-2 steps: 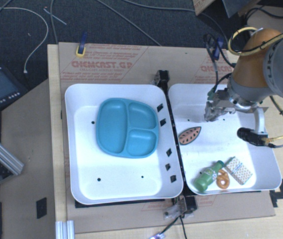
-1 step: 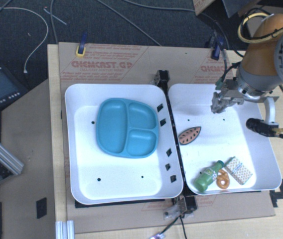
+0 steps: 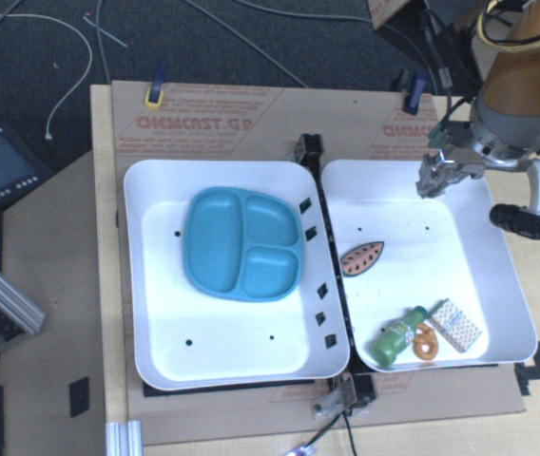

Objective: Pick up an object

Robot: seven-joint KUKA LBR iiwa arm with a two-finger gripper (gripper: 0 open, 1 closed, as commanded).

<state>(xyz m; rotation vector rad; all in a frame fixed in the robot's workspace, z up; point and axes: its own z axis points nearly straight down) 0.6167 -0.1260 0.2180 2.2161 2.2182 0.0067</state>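
My gripper hangs over the far right part of the right bin, well above its floor, with nothing seen between its fingers. In that bin lie a brown leaf-shaped piece near the left wall, a green bottle at the front, a small pretzel-like ring beside it, and a patterned white packet to their right. The gripper is far behind all of these.
The left bin bears a blue divided plate. A black divider with clips runs between the bins. Cables and a black handle hang at the right edge by the arm.
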